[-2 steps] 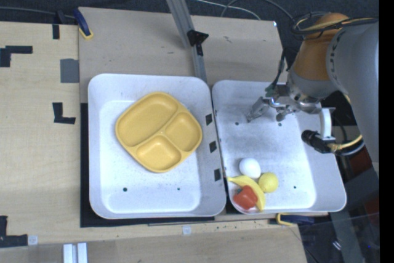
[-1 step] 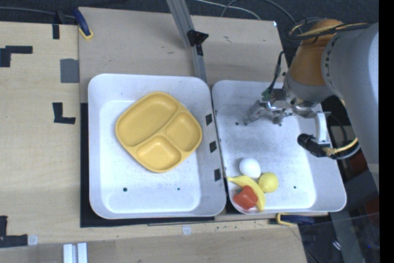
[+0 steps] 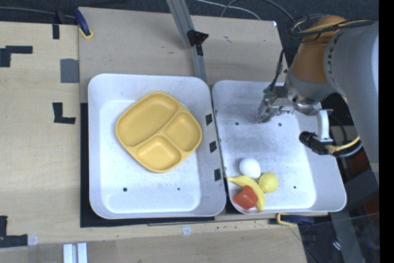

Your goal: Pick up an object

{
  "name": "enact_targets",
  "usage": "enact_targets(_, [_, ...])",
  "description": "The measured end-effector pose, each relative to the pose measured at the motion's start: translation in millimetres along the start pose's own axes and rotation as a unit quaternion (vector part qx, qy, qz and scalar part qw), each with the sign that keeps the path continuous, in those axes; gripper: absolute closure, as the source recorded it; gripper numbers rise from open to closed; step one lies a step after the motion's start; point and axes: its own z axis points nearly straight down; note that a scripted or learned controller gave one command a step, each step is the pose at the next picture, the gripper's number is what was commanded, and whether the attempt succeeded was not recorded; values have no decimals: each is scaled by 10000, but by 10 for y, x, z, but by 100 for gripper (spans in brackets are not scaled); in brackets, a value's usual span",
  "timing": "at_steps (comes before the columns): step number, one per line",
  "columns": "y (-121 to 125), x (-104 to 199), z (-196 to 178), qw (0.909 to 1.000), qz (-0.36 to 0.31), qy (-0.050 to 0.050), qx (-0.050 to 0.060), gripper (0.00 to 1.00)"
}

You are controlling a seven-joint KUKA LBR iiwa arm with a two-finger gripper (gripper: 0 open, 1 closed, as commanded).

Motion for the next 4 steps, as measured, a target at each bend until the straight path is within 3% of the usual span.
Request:
enact_targets(3, [-67,27,-1736,10000,11,-5,-43,100])
enact_targets(4, [-128,524,-1757,10000,-10,7,-11,100])
